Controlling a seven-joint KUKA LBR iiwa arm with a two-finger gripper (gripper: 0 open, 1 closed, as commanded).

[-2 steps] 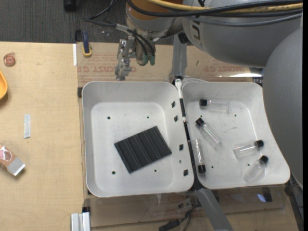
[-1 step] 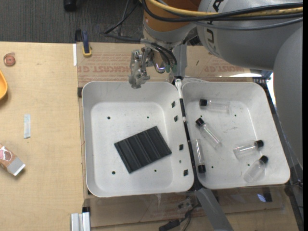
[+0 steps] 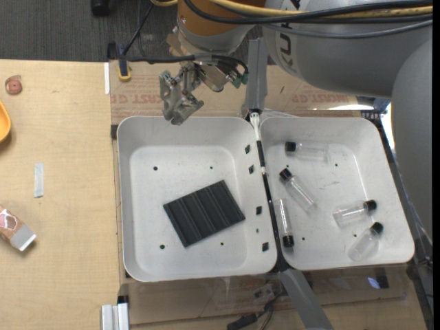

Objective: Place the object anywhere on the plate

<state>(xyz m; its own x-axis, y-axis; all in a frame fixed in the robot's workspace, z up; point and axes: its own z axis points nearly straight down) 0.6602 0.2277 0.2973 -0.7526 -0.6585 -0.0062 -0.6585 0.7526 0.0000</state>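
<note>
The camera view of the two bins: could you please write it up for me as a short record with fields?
left bin: holds a dark ribbed plate, lying flat and turned at an angle
right bin: holds five clear vials with black caps, scattered and lying on their sides
gripper: above the far rim of the left bin, nothing seen between its fingers
plate contents: nothing on it
task state: no vial on the plate yet
</note>
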